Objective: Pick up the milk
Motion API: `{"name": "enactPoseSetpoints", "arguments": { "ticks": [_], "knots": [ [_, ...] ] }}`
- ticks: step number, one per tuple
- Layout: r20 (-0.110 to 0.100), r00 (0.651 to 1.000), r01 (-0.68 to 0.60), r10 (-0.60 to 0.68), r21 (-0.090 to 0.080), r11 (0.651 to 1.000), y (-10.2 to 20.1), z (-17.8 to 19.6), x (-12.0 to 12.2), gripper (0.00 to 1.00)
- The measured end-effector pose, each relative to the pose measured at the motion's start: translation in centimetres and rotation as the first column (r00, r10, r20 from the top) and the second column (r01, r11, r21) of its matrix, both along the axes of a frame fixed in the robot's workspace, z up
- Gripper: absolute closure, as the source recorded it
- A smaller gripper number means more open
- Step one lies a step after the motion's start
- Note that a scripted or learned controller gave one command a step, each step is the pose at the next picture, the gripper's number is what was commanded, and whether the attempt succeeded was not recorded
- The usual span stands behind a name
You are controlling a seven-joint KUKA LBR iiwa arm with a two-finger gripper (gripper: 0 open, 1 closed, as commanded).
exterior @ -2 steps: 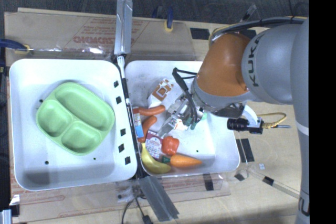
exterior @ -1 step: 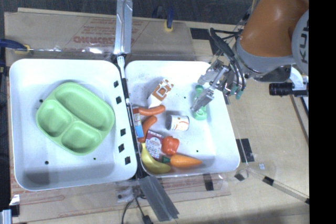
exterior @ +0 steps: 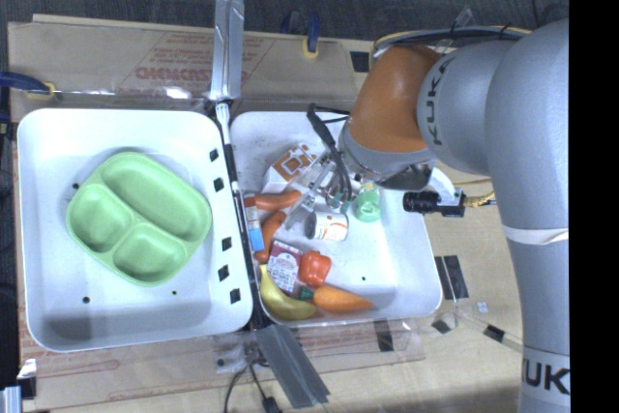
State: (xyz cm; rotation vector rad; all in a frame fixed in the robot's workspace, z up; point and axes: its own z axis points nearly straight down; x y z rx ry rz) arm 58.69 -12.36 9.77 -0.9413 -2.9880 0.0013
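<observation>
Milk sits mid right bin, a small white carton or bottle with an orange-red band, lying among clutter. Carrots lie to its left near the bin's left wall, a green bottle just beside it toward the right, a red packet, a red pepper, a banana and another carrot toward the near edge.

End effector hangs over the bin centre, just above and touching or nearly touching the milk; whether it is open or closed cannot be told, and no item is visibly held.

Milk likely light, fairly stiff, smooth-sided, so may slip; grip across the short body, away from neighbours. It seems tipped on its side, long axis roughly left-right across the bin; which end is the top is unclear.

Left bin holds a green tray.
</observation>
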Motion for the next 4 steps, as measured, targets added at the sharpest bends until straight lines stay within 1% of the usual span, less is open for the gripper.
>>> {"name": "enactPoseSetpoints", "arguments": {
  "ticks": [1, 2, 3, 4],
  "knots": [
    [-0.005, 1.000, -0.004, 0.004, 0.001, 1.000, 0.0, 0.6, 0.0, 1.00],
    [0.001, 1.000, 0.009, -0.009, 0.000, 1.000, -0.1, 2.9, -3.0, 1.00],
    [0.004, 0.958, 0.287, -0.287, -0.003, 0.958, -8.1, 9.0, -5.7, 1.00],
    [-0.002, 0.699, 0.715, -0.715, -0.007, 0.699, -2.4, 3.5, -6.5, 1.00]
  ]
}}
